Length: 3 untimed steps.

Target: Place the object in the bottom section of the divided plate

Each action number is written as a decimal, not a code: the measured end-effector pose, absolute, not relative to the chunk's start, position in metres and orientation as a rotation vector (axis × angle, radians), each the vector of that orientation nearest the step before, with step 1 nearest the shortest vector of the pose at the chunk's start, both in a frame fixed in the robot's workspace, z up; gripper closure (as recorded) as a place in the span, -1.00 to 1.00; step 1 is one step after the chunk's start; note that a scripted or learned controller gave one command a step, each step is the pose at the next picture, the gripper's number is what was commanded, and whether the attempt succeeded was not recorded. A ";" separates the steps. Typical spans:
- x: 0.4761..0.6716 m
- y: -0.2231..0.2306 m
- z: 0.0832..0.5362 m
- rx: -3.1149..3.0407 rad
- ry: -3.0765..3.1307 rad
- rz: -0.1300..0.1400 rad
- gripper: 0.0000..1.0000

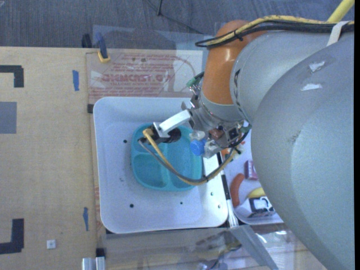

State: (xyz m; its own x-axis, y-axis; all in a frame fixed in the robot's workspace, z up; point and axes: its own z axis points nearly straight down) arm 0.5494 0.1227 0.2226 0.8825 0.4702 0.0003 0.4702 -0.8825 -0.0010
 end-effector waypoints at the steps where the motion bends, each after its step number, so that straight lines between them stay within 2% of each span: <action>1: 0.550 0.122 0.223 -3.048 -0.758 0.000 -1.00; 2: 0.550 0.121 0.232 -3.047 -0.752 0.000 1.00; 3: 0.550 0.120 0.232 -3.047 -0.752 0.000 -1.00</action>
